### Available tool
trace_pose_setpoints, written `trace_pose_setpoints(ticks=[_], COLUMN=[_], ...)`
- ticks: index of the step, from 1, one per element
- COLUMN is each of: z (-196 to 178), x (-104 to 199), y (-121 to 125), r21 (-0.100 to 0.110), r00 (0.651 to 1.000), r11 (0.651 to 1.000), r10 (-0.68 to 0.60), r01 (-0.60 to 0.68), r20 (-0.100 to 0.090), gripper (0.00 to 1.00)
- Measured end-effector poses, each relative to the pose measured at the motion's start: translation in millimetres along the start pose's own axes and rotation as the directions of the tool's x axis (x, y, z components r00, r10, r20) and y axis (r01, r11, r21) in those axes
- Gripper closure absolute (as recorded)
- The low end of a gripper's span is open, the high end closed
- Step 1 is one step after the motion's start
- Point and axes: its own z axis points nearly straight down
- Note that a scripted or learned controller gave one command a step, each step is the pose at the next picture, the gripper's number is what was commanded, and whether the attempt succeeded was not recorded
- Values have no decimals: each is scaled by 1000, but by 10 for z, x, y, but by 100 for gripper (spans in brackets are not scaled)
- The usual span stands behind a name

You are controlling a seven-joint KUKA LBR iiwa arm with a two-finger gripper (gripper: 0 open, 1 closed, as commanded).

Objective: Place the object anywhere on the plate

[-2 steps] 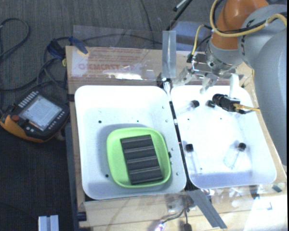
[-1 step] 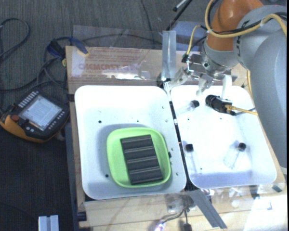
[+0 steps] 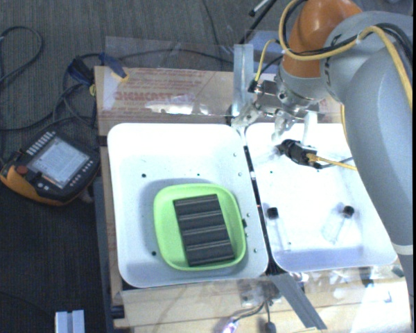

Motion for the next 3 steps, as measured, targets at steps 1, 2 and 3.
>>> trace_pose_setpoints(ticks=[1, 2, 3], z=[112, 115, 119], x=[252, 396, 181], y=[-51, -235, -471], r21=[0, 2, 3], r00=[1000, 994, 975], r11=[1000, 994, 975], r10=[21, 113, 221], r01=[-21, -113, -221], r20=[0, -2, -2], gripper=[0, 0, 0])
